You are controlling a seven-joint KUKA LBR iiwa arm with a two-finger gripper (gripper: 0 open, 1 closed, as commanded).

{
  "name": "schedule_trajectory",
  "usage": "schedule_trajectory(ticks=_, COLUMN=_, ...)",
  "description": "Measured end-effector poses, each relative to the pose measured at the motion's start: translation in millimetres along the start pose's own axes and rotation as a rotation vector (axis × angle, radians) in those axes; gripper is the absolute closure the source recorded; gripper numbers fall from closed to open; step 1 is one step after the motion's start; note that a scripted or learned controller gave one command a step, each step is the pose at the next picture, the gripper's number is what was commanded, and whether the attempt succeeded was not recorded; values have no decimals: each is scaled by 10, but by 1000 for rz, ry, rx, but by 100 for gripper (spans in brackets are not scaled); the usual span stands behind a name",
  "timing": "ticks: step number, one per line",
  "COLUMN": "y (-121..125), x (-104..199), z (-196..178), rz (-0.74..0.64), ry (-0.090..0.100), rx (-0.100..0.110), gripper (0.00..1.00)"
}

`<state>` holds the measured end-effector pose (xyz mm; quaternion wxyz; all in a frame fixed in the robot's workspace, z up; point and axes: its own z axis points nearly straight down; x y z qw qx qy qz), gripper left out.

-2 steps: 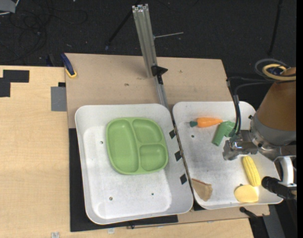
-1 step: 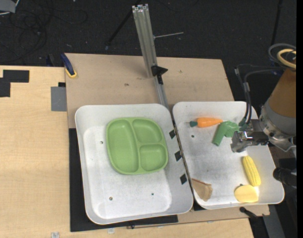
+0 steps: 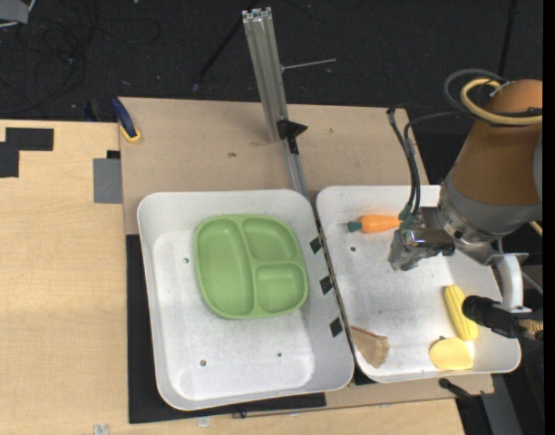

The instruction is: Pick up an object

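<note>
My gripper point(image 3: 404, 254) hangs over the upper middle of the right bin point(image 3: 386, 288), just below and right of an orange carrot point(image 3: 380, 224) with a green tip. The carrot lies on the bin floor near the back wall, close to the gripper but not in it. A yellow corn cob point(image 3: 458, 312) lies at the right side of this bin, with a yellow rounded piece point(image 3: 452, 353) in front of it. A brown flat scrap point(image 3: 371, 343) rests near the front left corner.
The left bin point(image 3: 169, 333) holds a green divided plate point(image 3: 251, 266). A metal post point(image 3: 267, 75) stands behind the bins. Black clips point(image 3: 326, 284) line the seam between the bins. The arm's grey and orange body point(image 3: 500, 166) fills the upper right.
</note>
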<state>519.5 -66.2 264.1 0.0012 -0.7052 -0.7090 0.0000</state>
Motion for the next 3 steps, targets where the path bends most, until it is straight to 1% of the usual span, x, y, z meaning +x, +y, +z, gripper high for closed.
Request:
schedule_trajectory(ticks=1, y=116, x=399, z=75, rz=2, ry=-1, rx=1, gripper=100)
schedule_trajectory(ticks=2, y=283, x=881, z=258, rz=1, ry=-1, rx=2, gripper=100)
schedule_trajectory(ticks=3, y=468, x=1288, z=368, rz=2, ry=-2, rx=1, gripper=100)
